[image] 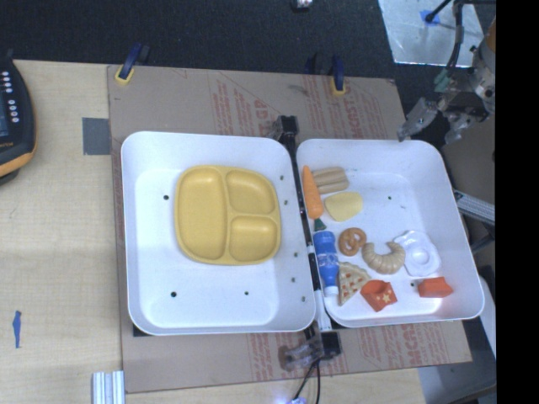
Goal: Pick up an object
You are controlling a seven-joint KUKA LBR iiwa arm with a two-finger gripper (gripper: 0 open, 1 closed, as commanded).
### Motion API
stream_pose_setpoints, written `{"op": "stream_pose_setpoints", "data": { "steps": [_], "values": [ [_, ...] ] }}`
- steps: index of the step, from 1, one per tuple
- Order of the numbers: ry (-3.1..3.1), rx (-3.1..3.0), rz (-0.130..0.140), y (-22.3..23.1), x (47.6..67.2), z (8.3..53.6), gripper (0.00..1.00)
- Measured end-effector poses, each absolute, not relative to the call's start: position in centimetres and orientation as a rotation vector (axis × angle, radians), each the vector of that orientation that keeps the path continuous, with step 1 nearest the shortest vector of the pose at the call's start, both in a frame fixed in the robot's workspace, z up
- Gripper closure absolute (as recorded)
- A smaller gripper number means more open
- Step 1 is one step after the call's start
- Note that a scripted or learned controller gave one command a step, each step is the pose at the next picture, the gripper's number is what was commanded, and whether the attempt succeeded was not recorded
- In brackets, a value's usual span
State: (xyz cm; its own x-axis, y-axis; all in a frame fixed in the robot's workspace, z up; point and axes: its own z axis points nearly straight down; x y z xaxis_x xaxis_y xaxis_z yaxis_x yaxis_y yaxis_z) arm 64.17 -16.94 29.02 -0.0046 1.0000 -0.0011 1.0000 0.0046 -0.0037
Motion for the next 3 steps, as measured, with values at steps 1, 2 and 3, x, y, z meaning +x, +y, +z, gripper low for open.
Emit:
{"op": "stream_pose_setpoints", "data": {
  "steps": [1,2,3],
  "values": [
    [-2.222,-2.202,0.014,-12.1,62.1,16.8,0.0],
    [-2.216,-2.209,0.013,-9.7,55.9,9.7,0.0],
    [-2.223,-2.216,0.007,-9.9,56.3,11.2,1.0]
  ]
}}
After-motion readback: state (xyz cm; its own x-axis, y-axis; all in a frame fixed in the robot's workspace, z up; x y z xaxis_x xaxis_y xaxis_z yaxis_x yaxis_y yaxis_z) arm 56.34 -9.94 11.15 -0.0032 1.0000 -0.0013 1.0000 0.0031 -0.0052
